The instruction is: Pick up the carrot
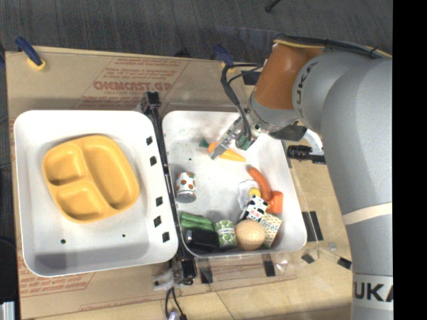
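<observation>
Arm (333, 105) enters from the right, grey, orange band above the wrist, bent down over the right bin (200, 122). Two white bins side by side; left bin (27, 179) carries one yellow divided tray (90, 177).

Gripper (235, 141) sits low at the back of the right bin. A small orange piece with a green tip — read as the carrot (215, 147) — lies at its fingertips, with a yellow wedge (232, 156) just beside. Whether the pincer is spread, pressed together or pinching anything, cannot tell.

Risks, as a judgement: the carrot is small and the wedge crowds it, so the fingers could catch the wedge instead, or nudge the carrot aside. A longer orange-red piece (260, 181) lies nearer the front — a possible mix-up.

Count, right bin: one small can (186, 186), one green vegetable (195, 221), one round tan item (249, 235), one black-and-white patterned item (255, 209); front-corner clutter too packed to count further.
</observation>
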